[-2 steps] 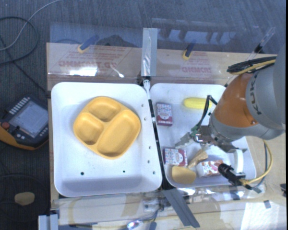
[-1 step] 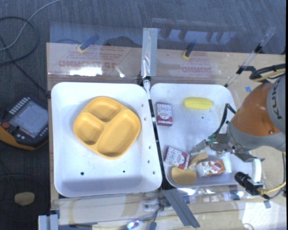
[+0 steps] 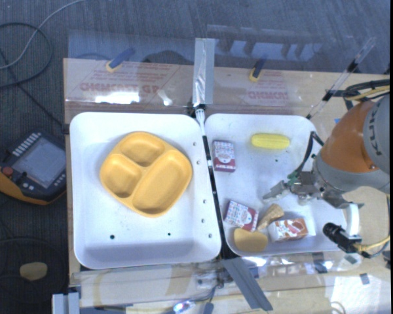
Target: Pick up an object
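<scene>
In the right bin (image 3: 301, 126), my gripper (image 3: 280, 189) hangs low over the bin's middle, on the grey arm with its orange band (image 3: 349, 144) coming in from the right. Just below it lie a tan wedge (image 3: 272, 214), a red and white packet (image 3: 289, 229) and a tan bread-like piece (image 3: 250, 241). Another red and white packet (image 3: 241, 214) lies to the lower left. A small red carton (image 3: 223, 156) sits near the bin's left wall. A yellow corn cob (image 3: 270, 141) lies at the back. Nothing shows in the gripper.
The left bin (image 3: 92, 241) holds a yellow divided plate (image 3: 146, 173). A raised divider (image 3: 207, 169) separates the bins. On the floor to the left lie a control pendant (image 3: 33, 169) and cables. Clear panels stand behind the bins.
</scene>
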`<control>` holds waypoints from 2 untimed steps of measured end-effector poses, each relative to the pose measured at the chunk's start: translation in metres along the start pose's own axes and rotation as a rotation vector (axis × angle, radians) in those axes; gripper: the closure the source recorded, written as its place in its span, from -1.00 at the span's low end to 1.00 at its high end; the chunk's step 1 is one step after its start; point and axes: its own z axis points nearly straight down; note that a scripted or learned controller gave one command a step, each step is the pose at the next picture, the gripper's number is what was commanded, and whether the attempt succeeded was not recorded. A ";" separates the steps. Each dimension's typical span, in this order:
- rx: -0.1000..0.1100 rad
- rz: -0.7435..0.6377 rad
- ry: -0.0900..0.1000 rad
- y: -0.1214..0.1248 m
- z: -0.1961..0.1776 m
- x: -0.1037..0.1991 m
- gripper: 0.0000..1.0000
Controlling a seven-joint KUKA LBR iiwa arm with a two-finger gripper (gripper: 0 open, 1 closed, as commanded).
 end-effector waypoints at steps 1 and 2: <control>-0.008 -0.023 -0.008 -0.027 -0.001 0.050 -1.00; 0.009 -0.249 0.000 -0.013 -0.093 0.099 -1.00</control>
